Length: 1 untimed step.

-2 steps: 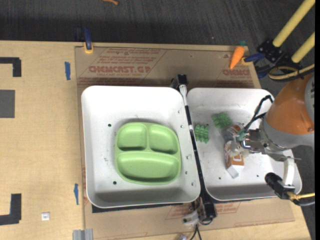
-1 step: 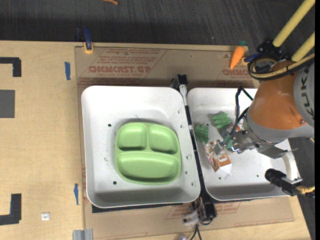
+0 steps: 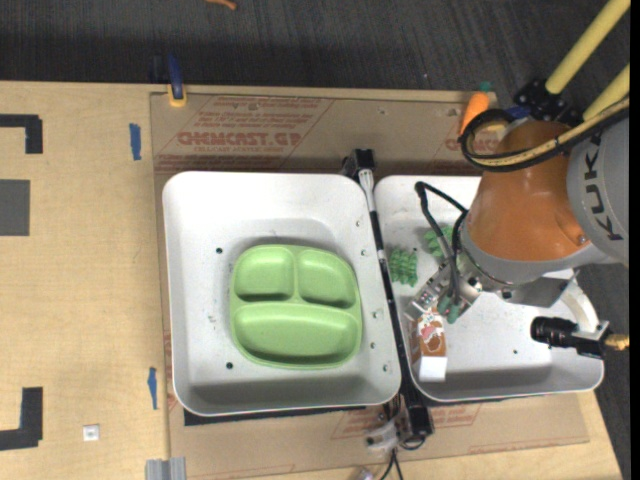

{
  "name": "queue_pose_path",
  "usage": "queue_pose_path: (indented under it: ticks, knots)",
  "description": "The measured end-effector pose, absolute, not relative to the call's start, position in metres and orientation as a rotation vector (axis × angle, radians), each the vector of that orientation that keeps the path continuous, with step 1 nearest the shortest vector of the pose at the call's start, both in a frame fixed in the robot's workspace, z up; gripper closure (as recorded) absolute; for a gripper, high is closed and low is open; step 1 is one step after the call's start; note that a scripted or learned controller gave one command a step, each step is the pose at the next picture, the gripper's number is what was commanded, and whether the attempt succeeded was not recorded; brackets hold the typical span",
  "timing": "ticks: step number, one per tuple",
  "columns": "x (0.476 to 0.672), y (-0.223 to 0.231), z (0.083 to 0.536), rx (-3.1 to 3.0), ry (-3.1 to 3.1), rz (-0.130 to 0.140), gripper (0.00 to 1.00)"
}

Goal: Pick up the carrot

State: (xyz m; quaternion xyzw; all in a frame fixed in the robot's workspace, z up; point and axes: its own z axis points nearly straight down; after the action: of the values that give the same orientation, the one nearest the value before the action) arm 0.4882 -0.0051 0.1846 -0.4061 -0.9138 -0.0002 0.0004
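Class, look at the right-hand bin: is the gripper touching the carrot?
Cannot tell. In the camera view the gripper hangs just above the carrot in the right bin, but at this slant neither contact nor a gap shows plainly.

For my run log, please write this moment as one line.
tool: low in right bin | carrot: on bin floor beside tool, not lifted | green tray: left bin

One fixed camera up high, looking down at a slant across the whole bench (image 3: 90,268), far enough back to take in both white bins: the left bin (image 3: 190,268) sits mid-frame, the right bin (image 3: 520,368) toward the right edge. The arm (image 3: 525,198) comes in from the right, its bulk covering part of that bin, and dark floor (image 3: 330,18) runs along the top.
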Motion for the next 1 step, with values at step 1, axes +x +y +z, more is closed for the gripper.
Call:
queue_pose_path:
  ticks: [1]
  knots:
    - [0.4981, 0.0738, 0.1847, -0.908, -3.011, -0.003, 1.0]
